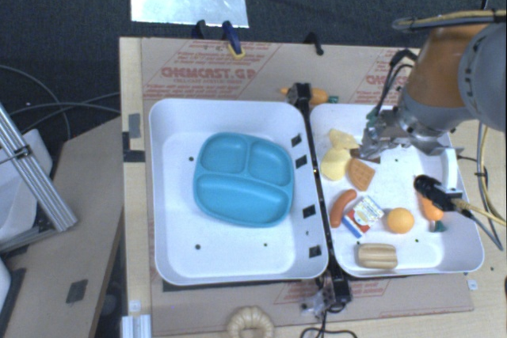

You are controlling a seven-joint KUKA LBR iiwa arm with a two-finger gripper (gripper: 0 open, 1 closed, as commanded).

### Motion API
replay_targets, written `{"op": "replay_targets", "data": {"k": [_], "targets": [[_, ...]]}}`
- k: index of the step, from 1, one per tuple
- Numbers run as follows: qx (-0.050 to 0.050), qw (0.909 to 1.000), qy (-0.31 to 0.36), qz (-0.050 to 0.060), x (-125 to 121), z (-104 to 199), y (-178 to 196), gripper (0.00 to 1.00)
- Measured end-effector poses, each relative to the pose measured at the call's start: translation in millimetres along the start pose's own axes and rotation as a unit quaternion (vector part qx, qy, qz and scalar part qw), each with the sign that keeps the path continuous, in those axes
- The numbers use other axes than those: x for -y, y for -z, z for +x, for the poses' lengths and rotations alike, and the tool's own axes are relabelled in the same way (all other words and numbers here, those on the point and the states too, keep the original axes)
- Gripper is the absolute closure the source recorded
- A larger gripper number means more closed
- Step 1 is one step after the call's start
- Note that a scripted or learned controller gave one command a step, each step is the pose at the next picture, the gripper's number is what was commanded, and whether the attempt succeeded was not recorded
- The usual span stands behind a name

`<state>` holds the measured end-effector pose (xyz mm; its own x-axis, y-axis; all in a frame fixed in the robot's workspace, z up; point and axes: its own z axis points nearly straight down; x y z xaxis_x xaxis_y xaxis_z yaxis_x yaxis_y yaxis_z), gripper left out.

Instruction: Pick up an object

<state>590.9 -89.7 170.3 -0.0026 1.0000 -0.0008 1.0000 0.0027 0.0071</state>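
The right bin (463, 253) holds several toy foods: two pale yellow pieces (337, 162), a brown wedge (362, 173), a red-orange sausage (342, 206), a small white packet (364, 214), an orange (401, 220), a tan bread roll (375, 255) and a carrot (432, 210). My gripper (371, 146) reaches down into this bin near its back left. It hangs just above the brown wedge and beside the yellow pieces. Nothing is visibly held in it.
The left bin (170, 170) holds a blue divided plate (242, 178). A black divider with clips (310, 170) runs between the bins. An orange and blue clamp (233, 39) sits at the back of the bench. A pale ring (252, 321) lies at the front.
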Motion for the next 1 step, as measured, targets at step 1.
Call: {"op": "replay_targets", "data": {"k": [1], "targets": [[0.0, 1.0, 0.001, 0.0, -2.2, -0.2, 54.5, 1.0]]}}
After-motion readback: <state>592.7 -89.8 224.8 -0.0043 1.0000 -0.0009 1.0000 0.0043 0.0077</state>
